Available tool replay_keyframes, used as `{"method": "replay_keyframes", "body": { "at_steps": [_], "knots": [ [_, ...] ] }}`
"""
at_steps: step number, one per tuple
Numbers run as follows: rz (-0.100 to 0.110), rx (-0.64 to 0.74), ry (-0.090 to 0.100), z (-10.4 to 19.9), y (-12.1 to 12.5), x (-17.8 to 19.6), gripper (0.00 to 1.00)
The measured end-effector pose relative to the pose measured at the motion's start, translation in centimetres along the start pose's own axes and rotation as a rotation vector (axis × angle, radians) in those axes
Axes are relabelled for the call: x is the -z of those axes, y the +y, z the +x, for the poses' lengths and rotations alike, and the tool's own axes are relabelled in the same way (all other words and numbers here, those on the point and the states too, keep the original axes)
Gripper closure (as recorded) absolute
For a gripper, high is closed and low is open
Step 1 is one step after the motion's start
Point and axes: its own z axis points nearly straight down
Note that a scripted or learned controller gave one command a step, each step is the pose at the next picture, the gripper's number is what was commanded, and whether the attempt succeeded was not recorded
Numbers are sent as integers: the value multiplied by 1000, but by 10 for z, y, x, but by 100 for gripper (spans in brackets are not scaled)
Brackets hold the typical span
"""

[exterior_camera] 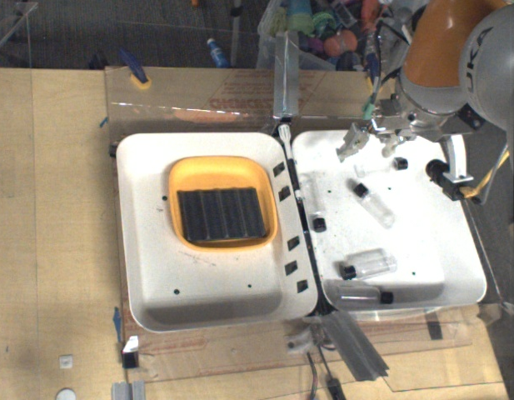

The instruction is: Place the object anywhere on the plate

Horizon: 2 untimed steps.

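The shallow white left bin held a square orange plastic plate with a dark ribbed slab lying on it. In the white right bin lay clear plastic vials with black caps: one near the middle, another nearer the front wall (both on their sides). The grey arm's jaws hovered over the right bin's back edge, seemingly spread with nothing between them. The wooden worktop carried both bins.
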Motion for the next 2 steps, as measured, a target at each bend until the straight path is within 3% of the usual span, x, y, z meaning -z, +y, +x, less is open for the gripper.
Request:
{"method": "replay_keyframes", "body": {
  "at_steps": [1,2],
  "knots": [
    [-2,245,0,19,2,14,0],
    [-4,470,0,18,3,29,0]
  ]
}}
